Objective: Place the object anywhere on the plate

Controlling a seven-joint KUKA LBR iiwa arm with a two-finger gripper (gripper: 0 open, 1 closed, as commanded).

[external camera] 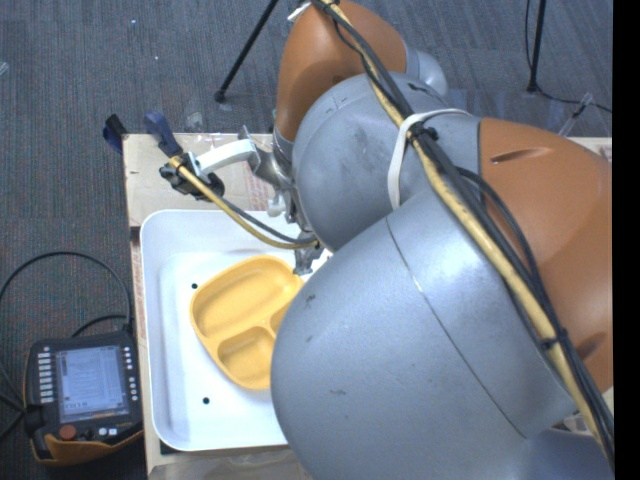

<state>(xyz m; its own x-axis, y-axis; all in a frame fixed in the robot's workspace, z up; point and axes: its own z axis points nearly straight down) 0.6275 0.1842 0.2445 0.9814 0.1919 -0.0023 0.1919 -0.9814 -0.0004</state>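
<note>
A yellow plate (238, 320) with divided compartments lies in the left white bin (166, 268), towards its right side. My gripper (304, 258) hangs just above the plate's far right rim, with a yellow cable running to it. The grey and orange body of the arm (430, 268) covers the gripper's upper part, the plate's right edge and the whole right side of the bench. What lies under the arm is hidden.
A white bracket and yellow-black cable (215, 183) stretch over the bin's far edge. Blue and black clamps (150, 133) sit on the bench's back left corner. A teach pendant (85, 383) lies on the floor at left. Tripod legs (250, 38) stand behind the bench.
</note>
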